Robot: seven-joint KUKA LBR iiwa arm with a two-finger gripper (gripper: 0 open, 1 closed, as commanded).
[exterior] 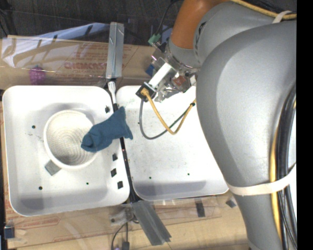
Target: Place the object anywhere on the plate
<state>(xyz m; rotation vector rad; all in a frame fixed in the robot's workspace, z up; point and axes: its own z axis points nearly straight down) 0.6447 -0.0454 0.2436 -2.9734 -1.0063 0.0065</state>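
Note:
A blue cloth (107, 131) lies crumpled in the left bin. Its left end rests on the right rim of the round white plate (65, 137), and its right end reaches the divider between the bins. My gripper (164, 83) hangs over the far left corner of the right bin (172, 181), up and to the right of the cloth and apart from it. Nothing shows in its grasp.
A small grey block (52, 167) sits at the plate's near left edge in the left bin (21, 191). A yellow and black cable (159, 126) loops down from the wrist over the right bin. My bulky grey arm (250, 98) covers that bin's right side.

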